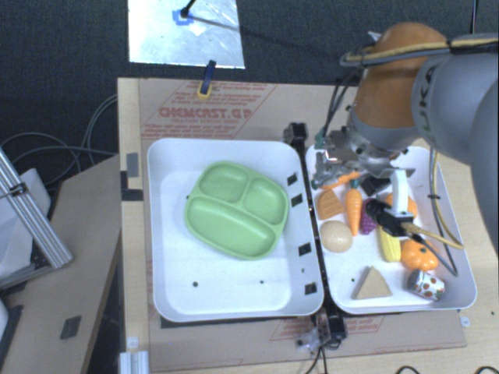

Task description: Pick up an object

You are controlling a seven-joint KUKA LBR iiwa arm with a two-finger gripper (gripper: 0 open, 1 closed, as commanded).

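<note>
The green divided plate (236, 210) lies tilted in the middle of the left bin (168, 287), the one thing in it, and serves as the marker for the rest. To its right, past the black-clipped seam where the two bins meet, the right bin (460, 291) holds a crowd of toy food.

Nearest the plate across that seam sit an orange wedge (330, 205) and, just below it, a pale round bun-like piece (337, 236). Beside those, further from the plate, a carrot (354, 206) stands lengthwise, with a purple piece (368, 223) touching its right side. Further right again are a yellow corn cob (389, 245), a small orange pumpkin-like fruit (421, 257) and a white patterned cup (428, 286) on its side near the bin's lower right corner. A tan triangular wedge (373, 285) lies apart from the pile, toward the bin's front edge.

The grey arm with its orange band reaches down over the far part of the right bin, up and right of the plate. The gripper (341, 170) hangs among cables just above the carrot and orange wedge; whether its claw is wide or narrow cannot be told, as the wrist body and clutter hide it. A second carrot-like orange piece (343, 181) lies right under it.
</note>
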